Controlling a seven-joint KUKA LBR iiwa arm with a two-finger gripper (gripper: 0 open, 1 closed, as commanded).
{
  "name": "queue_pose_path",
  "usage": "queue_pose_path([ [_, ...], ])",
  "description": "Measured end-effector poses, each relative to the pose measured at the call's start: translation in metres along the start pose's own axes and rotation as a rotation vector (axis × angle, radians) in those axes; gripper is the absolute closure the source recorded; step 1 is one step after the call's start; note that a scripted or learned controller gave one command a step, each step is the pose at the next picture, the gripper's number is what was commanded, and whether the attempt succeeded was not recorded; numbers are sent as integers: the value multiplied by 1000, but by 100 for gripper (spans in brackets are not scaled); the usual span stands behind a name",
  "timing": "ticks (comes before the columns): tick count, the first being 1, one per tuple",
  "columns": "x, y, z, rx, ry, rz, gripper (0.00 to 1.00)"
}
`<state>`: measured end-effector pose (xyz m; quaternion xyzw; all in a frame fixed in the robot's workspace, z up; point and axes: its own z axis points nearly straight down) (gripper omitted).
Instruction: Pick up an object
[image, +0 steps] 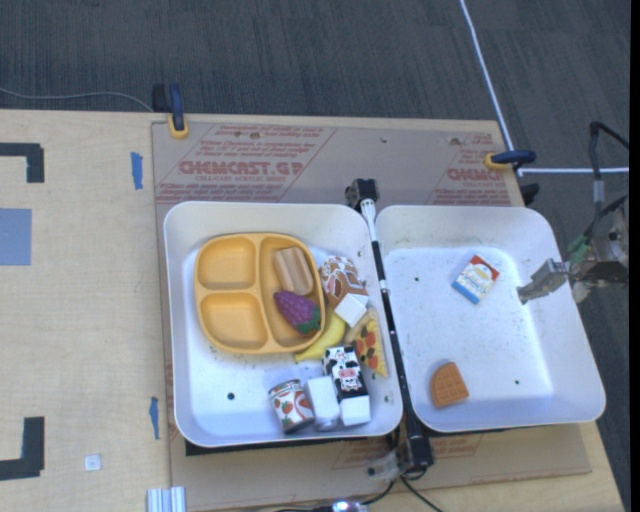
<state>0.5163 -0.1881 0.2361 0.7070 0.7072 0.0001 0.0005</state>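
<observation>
The right bin (520, 395) holds a small blue, white and orange box (476, 278) near its back and an orange biscuit-shaped piece (449, 384) near its front. My gripper (545, 282) hangs over the right bin's right side, well to the right of the small box, and nothing is visible in it. In the left bin (185, 330) lies a yellow divided plate (232, 292) with a sausage (292, 270) and purple grapes (297, 307) on it.
Beside the plate in the left bin are a banana (325, 341), a patterned packet (340, 275), a white cube (350, 309), a cow-print carton (345, 372), a white block (323, 398) and a small can (288, 406). A black divider (378, 262) runs between the bins.
</observation>
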Motion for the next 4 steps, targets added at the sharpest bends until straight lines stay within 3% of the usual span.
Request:
queue_pose_path([
  [1,31,71,139,2,1,-1,0],
  [2,32,93,148,-5,-3,0,0],
  [3,31,94,136,-10,-7,0,100],
  [4,70,76,34,-1,0,-1,100],
])
